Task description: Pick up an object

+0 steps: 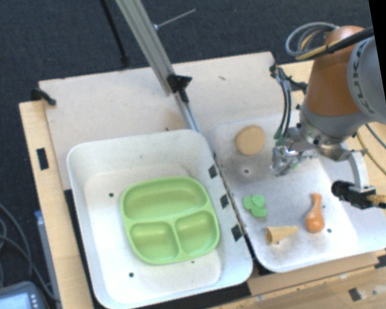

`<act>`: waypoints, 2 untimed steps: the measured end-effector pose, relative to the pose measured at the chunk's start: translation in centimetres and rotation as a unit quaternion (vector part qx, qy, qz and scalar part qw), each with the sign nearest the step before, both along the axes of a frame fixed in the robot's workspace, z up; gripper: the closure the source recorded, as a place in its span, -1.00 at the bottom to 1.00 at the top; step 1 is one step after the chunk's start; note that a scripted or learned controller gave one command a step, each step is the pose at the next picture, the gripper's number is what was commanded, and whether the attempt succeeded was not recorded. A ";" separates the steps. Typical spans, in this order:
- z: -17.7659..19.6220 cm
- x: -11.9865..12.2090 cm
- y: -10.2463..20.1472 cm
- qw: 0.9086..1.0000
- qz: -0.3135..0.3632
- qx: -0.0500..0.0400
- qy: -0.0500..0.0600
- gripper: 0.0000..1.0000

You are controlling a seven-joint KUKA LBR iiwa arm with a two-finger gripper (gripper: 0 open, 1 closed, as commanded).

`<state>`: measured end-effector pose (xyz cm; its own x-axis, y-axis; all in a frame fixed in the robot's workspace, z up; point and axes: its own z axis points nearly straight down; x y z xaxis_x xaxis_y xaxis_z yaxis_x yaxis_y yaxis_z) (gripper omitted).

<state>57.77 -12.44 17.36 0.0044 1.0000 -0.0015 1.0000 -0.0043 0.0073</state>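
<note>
Nearby, round tan cookie (250,140)

just one camera here, fixed up above the bench (55,211) and looking down at a bit of a slant. it sits far enough back that both white bins fit in frame, the left bin (82,177) and the right bin (362,231), plus dark floor around the bench on the top and left. the arm (336,88) comes in from the right side of the picture.
</note>
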 end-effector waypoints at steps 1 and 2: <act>4.5 -0.1 0.3 1.000 0.004 0.000 0.000 1.00; 7.8 0.1 0.2 1.000 0.004 0.000 0.001 1.00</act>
<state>57.83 -12.29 25.11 -0.0037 1.0000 -0.0013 1.0000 0.0037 0.0059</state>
